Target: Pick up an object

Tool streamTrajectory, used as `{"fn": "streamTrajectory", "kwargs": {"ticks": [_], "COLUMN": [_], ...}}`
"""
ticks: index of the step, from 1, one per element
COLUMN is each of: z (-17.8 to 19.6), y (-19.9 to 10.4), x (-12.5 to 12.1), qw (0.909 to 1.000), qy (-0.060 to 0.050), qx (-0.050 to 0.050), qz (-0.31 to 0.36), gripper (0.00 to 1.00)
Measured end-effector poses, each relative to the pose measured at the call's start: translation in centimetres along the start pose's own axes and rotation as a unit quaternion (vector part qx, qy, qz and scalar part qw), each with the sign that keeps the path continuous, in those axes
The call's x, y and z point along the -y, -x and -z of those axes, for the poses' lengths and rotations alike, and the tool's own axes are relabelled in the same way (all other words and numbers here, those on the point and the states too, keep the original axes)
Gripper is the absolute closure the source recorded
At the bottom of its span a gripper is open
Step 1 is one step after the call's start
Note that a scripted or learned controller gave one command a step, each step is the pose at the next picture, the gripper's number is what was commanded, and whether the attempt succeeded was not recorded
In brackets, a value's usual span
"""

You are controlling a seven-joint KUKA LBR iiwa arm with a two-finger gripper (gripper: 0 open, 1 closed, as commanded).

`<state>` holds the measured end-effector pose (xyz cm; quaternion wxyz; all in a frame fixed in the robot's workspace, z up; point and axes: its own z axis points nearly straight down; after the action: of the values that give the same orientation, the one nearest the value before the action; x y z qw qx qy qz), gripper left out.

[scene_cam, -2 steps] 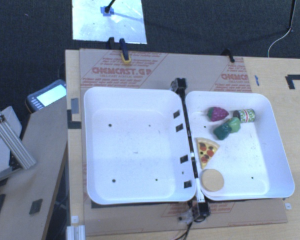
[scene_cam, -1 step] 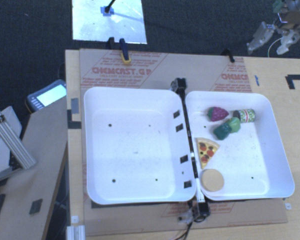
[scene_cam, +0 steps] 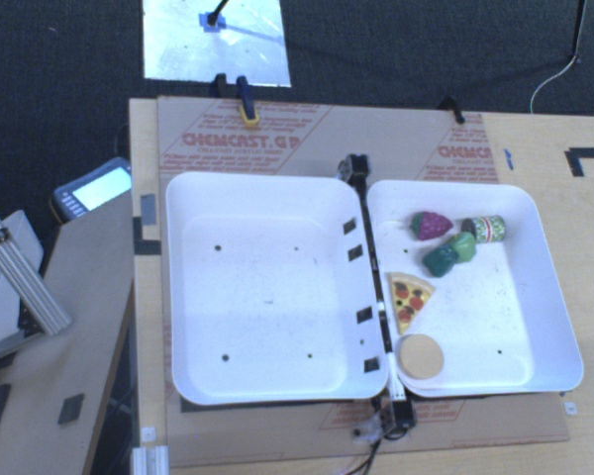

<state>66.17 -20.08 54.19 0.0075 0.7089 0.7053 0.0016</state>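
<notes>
Nearest, right bin [scene_cam: 549, 295]: tan round disc [scene_cam: 422, 356] by the front-left corner.
Behind it: pizza slice [scene_cam: 409, 298] beside the divider.
Farther: green toy [scene_cam: 447, 255] touching a small can [scene_cam: 487, 229]; purple toy [scene_cam: 431, 226] just left.
End effector: cannot tell.

"CHEMCAST GP" printed red, repeated, on board [scene_cam: 277, 137] under bins
</notes>
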Motion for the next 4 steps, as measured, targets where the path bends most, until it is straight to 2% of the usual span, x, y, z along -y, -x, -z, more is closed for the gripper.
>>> {"fn": "streamTrajectory", "kwargs": {"ticks": [1, 2, 3, 4], "z": [-11.5, 0.2, 0.6, -0.6], "y": [-8.0, -0.9, -1.4, -8.5], "x": [0.2, 3.3, 3.1, 4.9], "qw": [0.9999, 1.0000, 1.0000, 0.9999], "qy": [-0.010, 0.001, -0.002, -0.006], "qx": [-0.006, 0.000, -0.002, -0.005], "qz": [0.008, 0.000, 0.005, 0.008], "gripper": [0.00, 0.00, 1.00, 1.00]}}
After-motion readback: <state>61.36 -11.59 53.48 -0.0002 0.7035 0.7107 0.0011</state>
